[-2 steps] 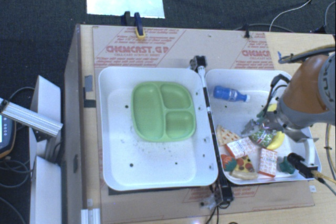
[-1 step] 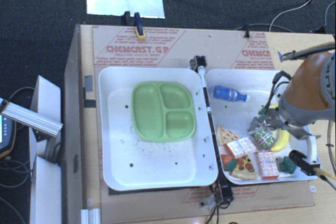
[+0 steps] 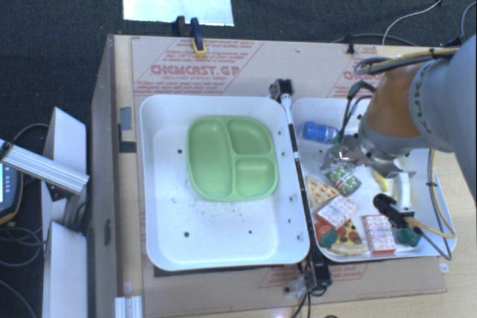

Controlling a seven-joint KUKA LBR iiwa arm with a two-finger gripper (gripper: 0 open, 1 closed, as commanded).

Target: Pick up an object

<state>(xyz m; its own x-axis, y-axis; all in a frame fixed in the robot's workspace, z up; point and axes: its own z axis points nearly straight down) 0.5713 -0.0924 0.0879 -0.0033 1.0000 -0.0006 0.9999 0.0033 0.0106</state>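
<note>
Gripper (image 3: 341, 159) low over green packet (image 3: 343, 178)

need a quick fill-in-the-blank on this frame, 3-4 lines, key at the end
1. The green plate lies in the ____ bin as the camera sees it.
2. The plate has ____ compartments.
3. The blue bottle lies in the same bin as the pizza slice, near that bin's ____ edge in the picture.
4. The gripper is over the ____ bin.

Missing words: left; three; top; right
</note>
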